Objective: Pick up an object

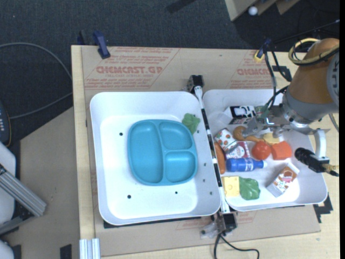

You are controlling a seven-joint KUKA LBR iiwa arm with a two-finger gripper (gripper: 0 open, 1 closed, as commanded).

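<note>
My gripper [266, 126] hangs low over the back of the right bin [315, 193], above a heap of toy food. Just below it lie a red tomato [261, 150], an orange piece [281, 150] and a small yellow wedge [270, 139]. A brown piece [240, 130] sits to its left. Further forward lie a blue bottle [245, 165], a red-and-white can [237, 149], a small carton [283, 180], a yellow block [232, 186] and a green leafy piece [249, 189]. I see nothing held in the gripper.
The left bin [108, 198] holds a blue divided plate [161, 151], with a green toy [191, 122] at the plate's back right corner. A long orange piece [219, 159] lies along the right bin's left wall. A black-and-white card [243, 111] lies at its back.
</note>
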